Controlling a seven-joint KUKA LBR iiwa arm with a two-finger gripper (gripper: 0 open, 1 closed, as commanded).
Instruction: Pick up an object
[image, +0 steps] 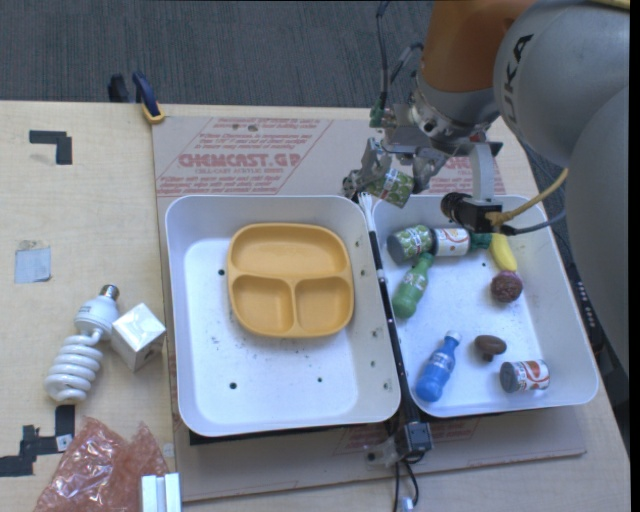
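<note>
Camera view, near to far: a red-white can (526, 375), a brown lump (489, 346) and a blue bottle (437, 367) are seen at the near end of the right bin (575, 330); a dark round fruit (507, 288), a banana (503, 252), a green bottle (411, 285) and a labelled bottle (436, 241) lie further back. A yellow tray (291, 278) is seen in the left bin (195, 330). Outside the bins, a bulb (80, 345) and a white cube (138, 332) lie on the bench at the left. At the far edge, above the divider between the bins, the gripper (395, 180) is raised, and a small green-labelled can (394, 186) is seen clamped between its fingers, clear of the bin floor. Judged from this, the pick is made and the lift is in hand. For the lift to go well, it should be kept vertical and slow until the bin wall is cleared, since the can looks tilted and is held near one end; a sideways swing could let it slip out. The squeeze should not be relaxed. The arm (560, 80) is brought in from the right, its orange band (465, 45) above the wrist, with the wrist pointed down and slightly left over the far rim. Cables are seen hanging near the wrist and should be kept off the bottles below.
</note>
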